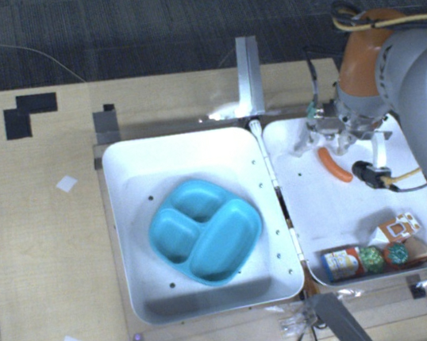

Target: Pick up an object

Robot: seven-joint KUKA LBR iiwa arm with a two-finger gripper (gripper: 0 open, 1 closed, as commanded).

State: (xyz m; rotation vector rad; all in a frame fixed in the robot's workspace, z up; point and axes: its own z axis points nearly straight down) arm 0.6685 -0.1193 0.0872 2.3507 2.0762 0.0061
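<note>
We hung our fingers [336, 141] just above the sausage [335, 164], aiming to grab it; we couldn't tell their spread.

Blue divided plate [205, 231] (left bin [125, 220])

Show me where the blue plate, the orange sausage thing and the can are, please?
blue plate [207, 229]: camera view, left bin, on the ridge where its compartments meet.
orange sausage [335, 165]: camera view, right bin, its middle.
can [341, 263]: camera view, right bin's near edge, on its label.

orange sausage [335, 164], slanted, right bin [317, 213]
</note>
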